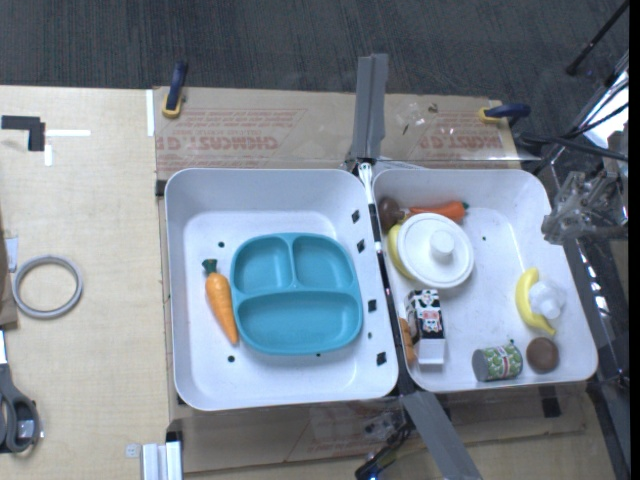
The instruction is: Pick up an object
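Camera view looks down on a pale wooden table (80,368) carrying two shallow white plastic bins side by side, with flattened cardboard under and behind them. Left bin (190,368) holds a smooth teal plate (297,293) with rounded corners and three compartments, and an orange toy carrot (221,303) with a green top lying just beside the plate's left edge. Right bin (500,238) holds a round white lidded bowl (437,249), with a second orange carrot (448,210) behind it; a small black-and-white carton (428,323) in front of the bowl; a curved yellow banana (530,301) near the right wall; and a green can (497,362) on its side next to a brown ball (542,354). A grey tape ring (45,286) lies on the table, well left of the bins. At the right edge, metal parts (580,208) overhang the right bin's corner; whether the pincer is spread or pressed together, I cannot tell.
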`<state>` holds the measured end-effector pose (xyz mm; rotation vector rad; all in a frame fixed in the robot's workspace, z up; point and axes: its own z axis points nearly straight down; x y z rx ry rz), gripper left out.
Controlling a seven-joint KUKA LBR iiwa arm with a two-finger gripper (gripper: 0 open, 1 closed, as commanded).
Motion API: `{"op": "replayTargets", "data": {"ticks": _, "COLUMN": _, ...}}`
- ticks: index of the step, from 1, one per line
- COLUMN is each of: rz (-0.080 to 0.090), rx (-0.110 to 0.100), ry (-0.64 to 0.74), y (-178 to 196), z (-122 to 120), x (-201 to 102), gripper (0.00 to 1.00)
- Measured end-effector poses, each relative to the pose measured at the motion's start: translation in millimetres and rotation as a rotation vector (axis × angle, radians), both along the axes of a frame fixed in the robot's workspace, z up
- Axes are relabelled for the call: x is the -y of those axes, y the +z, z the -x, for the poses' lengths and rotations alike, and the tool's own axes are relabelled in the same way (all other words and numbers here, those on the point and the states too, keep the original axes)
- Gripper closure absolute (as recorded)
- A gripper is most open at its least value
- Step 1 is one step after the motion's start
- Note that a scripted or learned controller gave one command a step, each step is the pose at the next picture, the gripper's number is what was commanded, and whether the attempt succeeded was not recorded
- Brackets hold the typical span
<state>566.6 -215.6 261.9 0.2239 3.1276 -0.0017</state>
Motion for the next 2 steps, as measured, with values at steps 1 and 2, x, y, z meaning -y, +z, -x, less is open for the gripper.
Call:
{"op": "replayTargets", "data": {"ticks": 1, "rz": 0.0, "rx": -0.002, "ry": 0.115, "y": -169.2, "z": 1.7, "x": -3.7, "gripper": 1.0}}
{"op": "replayTargets", "data": {"ticks": 2, "rz": 0.0, "rx": -0.002, "ry": 0.116, "y": -169.4, "z": 1.7, "x": -3.8, "gripper": 0.0}}
